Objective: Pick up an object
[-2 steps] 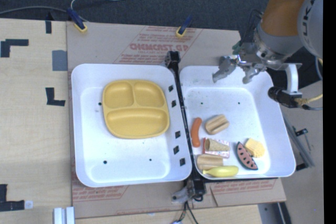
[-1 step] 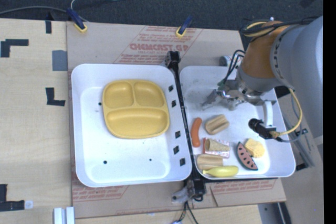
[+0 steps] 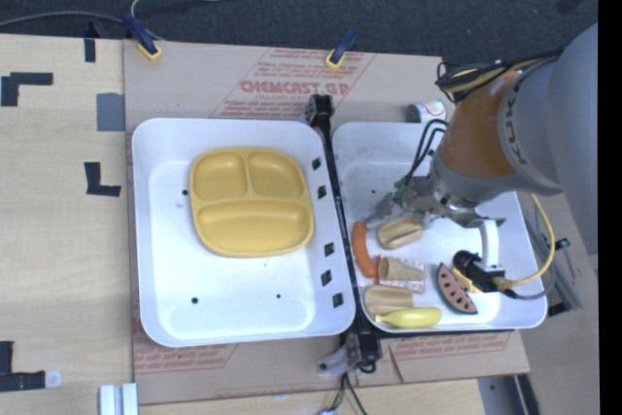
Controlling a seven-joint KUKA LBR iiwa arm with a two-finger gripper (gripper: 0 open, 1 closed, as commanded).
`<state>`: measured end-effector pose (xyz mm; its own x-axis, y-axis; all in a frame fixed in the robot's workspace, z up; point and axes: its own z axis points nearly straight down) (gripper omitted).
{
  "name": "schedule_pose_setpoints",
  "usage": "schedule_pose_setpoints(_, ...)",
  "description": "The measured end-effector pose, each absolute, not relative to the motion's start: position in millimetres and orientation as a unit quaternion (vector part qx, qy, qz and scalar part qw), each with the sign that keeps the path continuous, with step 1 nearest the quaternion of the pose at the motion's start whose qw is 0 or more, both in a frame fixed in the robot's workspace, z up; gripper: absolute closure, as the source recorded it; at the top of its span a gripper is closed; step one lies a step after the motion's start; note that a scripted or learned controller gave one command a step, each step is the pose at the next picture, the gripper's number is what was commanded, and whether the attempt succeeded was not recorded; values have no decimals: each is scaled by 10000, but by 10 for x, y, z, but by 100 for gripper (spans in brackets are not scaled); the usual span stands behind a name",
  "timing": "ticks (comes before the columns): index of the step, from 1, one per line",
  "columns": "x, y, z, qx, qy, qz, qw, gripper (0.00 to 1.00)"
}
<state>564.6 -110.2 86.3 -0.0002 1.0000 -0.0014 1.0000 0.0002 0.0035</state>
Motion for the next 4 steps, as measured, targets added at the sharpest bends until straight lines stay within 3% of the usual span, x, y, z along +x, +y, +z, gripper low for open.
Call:
schedule_pose_setpoints(1, 5650, -1105, 959, 7071, 7071, 7, 21, 100)
schedule_pose_setpoints(2, 5649, -1104, 958, 7071, 7071, 6, 18, 0)
schedule_pose_setpoints(3, 5163, -985, 870, 7084, 7058, 6, 59, 0)
schedule_pose_setpoints(4, 5163, -970, 959, 7076, 7066, 6, 37, 100)
